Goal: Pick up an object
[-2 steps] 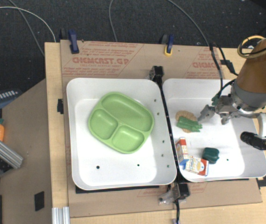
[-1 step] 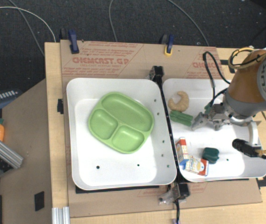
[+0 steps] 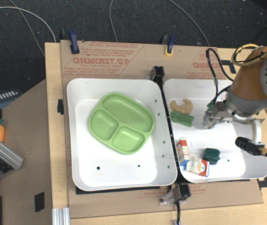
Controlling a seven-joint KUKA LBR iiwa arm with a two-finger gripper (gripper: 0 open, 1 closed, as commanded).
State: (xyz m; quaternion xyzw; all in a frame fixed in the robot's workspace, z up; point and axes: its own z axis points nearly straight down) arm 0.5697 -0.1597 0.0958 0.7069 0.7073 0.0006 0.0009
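Note:
The right bin (image 3: 232,165) holds several small items. A tan curved piece (image 3: 182,106) lies at its far left, with a flat green bar (image 3: 181,119) just in front of it. Nearer the front lie a red and white carton (image 3: 183,150), a colourful packet (image 3: 197,166) and a small dark green object (image 3: 212,154). My gripper (image 3: 211,119) hangs over the middle of this bin, to the right of the green bar and apart from it. Nothing is visibly held.
The left bin (image 3: 77,139) carries a light green divided plate (image 3: 121,122). The arm, grey with an orange band (image 3: 248,81), comes in over the right bin's far right side. Two blue clamps (image 3: 73,41) sit at the bench's back edge.

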